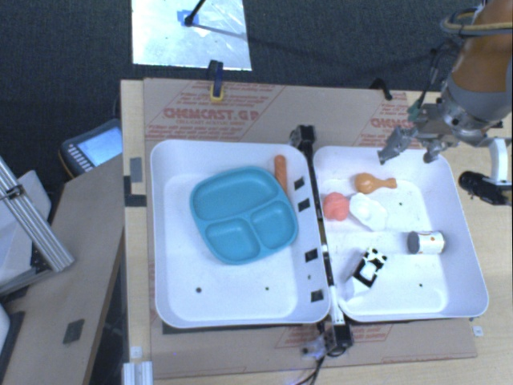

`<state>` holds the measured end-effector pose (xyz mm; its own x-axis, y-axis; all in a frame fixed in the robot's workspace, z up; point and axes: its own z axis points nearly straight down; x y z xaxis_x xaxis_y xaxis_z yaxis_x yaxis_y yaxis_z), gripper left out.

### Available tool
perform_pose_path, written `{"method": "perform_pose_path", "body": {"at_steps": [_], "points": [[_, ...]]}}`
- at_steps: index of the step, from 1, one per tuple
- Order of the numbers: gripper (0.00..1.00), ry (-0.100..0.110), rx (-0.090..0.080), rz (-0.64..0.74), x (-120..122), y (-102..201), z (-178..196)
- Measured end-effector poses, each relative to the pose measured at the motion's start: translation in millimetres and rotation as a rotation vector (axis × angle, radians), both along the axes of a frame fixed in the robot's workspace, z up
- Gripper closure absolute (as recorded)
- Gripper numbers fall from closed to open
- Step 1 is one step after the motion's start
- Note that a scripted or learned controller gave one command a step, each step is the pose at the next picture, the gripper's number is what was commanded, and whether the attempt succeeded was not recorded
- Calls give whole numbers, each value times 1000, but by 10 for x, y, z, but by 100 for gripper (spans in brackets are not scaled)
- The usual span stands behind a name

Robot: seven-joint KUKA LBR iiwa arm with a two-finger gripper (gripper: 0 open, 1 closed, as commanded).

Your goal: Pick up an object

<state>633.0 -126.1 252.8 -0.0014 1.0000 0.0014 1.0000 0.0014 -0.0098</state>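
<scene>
I'm seeing the gripper hovering over the right bin's far rim, fingers spread and pinching nothing. The toy drumstick is lying just below it, beside a pink ball.

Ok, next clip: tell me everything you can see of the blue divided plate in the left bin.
The blue plate is a light turquoise tray, plastic by its look, with rounded corners and three sunken compartments: one long across its far side, two smaller on the near side. All three look bare. It lies flat, right side up, turned at a slant on the floor of the left bin, towards the bin's right half. An orange sausage-shaped toy lies at its far right corner, close or touching.
</scene>
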Motion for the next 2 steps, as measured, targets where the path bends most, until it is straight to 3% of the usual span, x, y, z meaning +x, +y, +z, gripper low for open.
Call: {"method": "perform_pose_path", "body": {"at_steps": [1,2], "points": [[0,-12,-2,2,21,3,68],[0,-7,-1,-1,-68,-44,-480]]}}
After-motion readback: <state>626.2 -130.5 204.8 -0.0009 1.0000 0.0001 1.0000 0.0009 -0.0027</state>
